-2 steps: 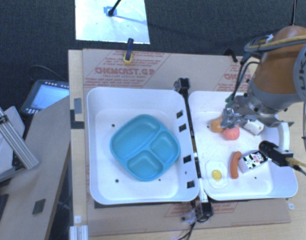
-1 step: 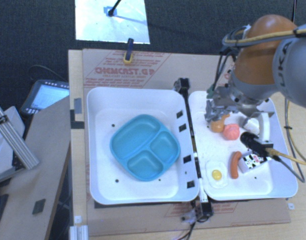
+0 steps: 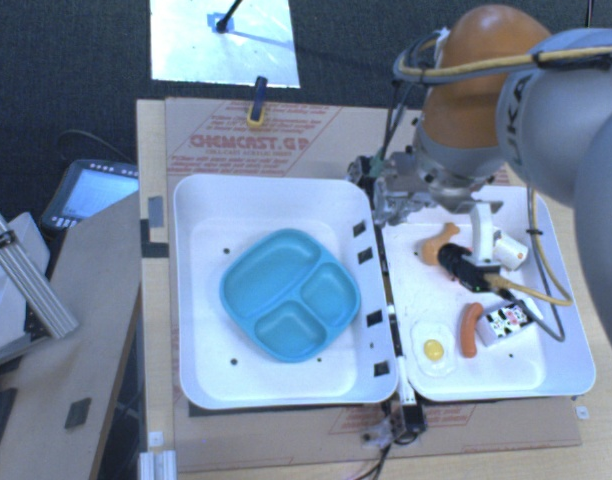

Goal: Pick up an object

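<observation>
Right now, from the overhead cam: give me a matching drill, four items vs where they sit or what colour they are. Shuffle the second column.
Items:
1. divided plate
2. fried egg toy
3. sausage toy
4. yellow clamp

Descriptions:
A. on the cardboard behind the bins
B. blue, in the left bin
C. orange-red, beside the egg
D. near front edge of the right bin

Pairs: 1-B, 2-D, 3-C, 4-A

A blue divided plate (image 3: pixel 290 294) is seen at the centre of the left bin (image 3: pixel 201 368). In the right bin (image 3: pixel 561 368), a fried egg (image 3: pixel 433 350) and sausage (image 3: pixel 469 328) lie toward six o'clock, with the arm (image 3: pixel 506 78) positioned at twelve o'clock.
</observation>
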You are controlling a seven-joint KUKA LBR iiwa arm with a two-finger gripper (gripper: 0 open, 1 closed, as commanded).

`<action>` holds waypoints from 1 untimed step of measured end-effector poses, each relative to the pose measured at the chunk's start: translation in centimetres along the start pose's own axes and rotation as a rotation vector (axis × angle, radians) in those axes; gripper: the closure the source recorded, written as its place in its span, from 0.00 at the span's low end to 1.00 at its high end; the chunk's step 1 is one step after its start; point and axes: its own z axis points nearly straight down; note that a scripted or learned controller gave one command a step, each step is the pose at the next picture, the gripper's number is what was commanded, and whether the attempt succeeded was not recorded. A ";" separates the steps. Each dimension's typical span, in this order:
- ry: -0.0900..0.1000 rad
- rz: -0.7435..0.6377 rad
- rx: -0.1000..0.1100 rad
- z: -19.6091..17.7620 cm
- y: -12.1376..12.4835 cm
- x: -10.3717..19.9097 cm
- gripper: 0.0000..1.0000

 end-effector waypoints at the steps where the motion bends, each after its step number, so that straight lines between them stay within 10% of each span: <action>1: -0.001 0.000 0.000 0.0 2.1 5.5 1.00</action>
